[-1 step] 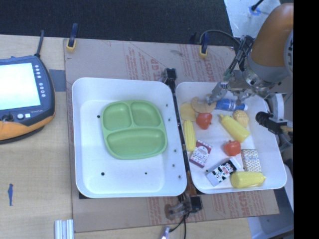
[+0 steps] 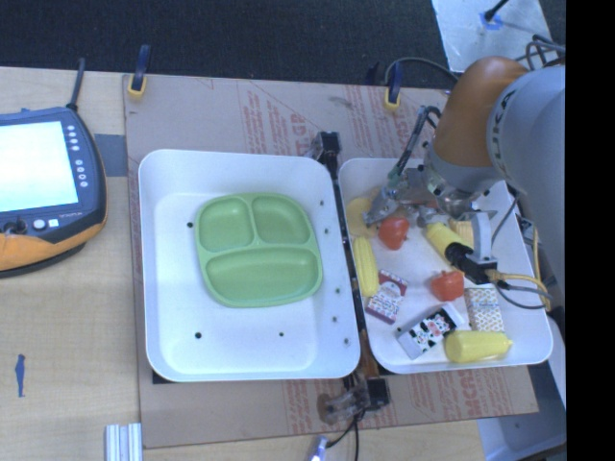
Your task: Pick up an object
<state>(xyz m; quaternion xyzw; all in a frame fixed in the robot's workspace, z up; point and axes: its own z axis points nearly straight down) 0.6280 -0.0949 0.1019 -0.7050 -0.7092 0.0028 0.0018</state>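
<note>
Where arm covers right bin, jaws' state unclear; red object partly hidden.

Arm reached in from the right, wrist bent downward.

The grey arm is seen entering at the right edge, its orange band turned toward the upper left. The pincer is pointed down and leftward beneath the wrist; its finger state cannot be made out.

Green plate, possibly red tomato
</note>
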